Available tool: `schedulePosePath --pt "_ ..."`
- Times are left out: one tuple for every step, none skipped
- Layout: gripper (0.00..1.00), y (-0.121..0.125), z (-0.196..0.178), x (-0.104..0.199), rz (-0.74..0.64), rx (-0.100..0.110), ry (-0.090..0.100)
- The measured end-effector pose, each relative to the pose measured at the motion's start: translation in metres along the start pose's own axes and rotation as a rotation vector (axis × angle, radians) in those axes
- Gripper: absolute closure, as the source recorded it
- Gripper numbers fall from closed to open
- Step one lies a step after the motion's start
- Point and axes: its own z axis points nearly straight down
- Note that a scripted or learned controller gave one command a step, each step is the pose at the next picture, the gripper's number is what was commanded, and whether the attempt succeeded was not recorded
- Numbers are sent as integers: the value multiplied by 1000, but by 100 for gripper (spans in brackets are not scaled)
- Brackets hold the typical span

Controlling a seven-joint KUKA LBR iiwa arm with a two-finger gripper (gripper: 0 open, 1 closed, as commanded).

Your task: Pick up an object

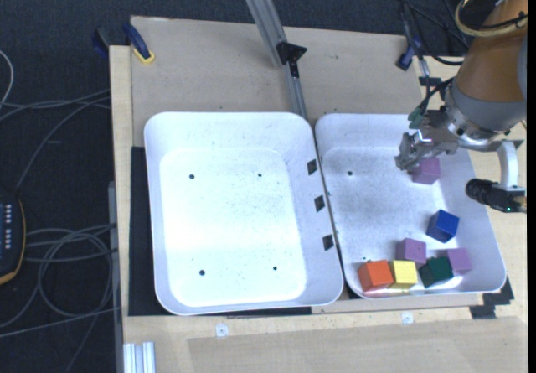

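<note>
Gripper at a block — pickup unconfirmed

The gripper (412,153) sits over the right bin (360,195), a light purple block (426,169) just beside it — whether it is gripped cannot be told; lifting remains.

Robotics lab: test bench (251,69), floor cables (50,229).

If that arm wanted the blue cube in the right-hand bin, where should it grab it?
Probably from straight above, closing on two opposite flat sides of the blue cube. It sits apart from the other blocks, with bare floor of the right bin all around, so there looks to be room for the fingers.
</note>
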Motion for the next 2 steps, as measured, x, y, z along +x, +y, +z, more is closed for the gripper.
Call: schedulePosePath --pt "100 5 -18 55 -2 -4 0" --pt "100 4 -16 110 -1 1 0"
